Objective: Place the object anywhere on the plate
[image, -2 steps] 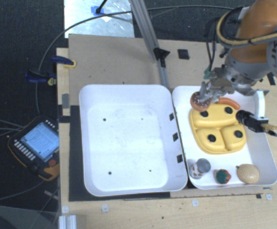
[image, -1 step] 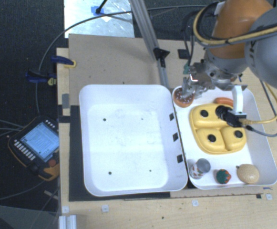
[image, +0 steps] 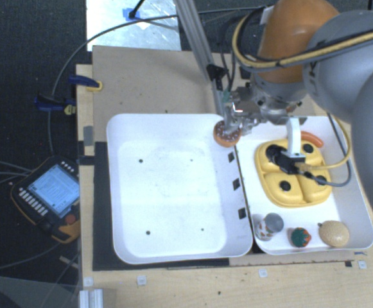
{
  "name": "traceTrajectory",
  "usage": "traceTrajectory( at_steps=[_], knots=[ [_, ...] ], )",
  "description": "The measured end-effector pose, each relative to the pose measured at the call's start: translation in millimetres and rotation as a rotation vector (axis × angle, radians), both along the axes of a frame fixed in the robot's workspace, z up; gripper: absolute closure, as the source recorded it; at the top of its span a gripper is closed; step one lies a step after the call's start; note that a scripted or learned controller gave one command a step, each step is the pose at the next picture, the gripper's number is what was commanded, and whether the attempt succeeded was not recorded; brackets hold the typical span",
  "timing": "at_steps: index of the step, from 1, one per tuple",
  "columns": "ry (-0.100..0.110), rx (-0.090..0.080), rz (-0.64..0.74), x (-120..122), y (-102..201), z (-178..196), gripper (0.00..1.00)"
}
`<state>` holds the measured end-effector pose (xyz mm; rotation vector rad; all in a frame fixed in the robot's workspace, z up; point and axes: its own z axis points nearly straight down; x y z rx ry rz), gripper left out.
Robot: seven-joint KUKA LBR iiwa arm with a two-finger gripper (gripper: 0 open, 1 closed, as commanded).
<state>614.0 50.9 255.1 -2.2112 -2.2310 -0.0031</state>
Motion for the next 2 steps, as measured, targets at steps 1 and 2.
traceTrajectory(
  at_steps=[1, 2],
  knots=[
    [0.001, 0.000, 0.001, 13.7, 53.6, -22.8, 1.00],
    [0.000, -0.002, -0.004, 13.8, 50.0, -21.5, 0.00]
  ],
)
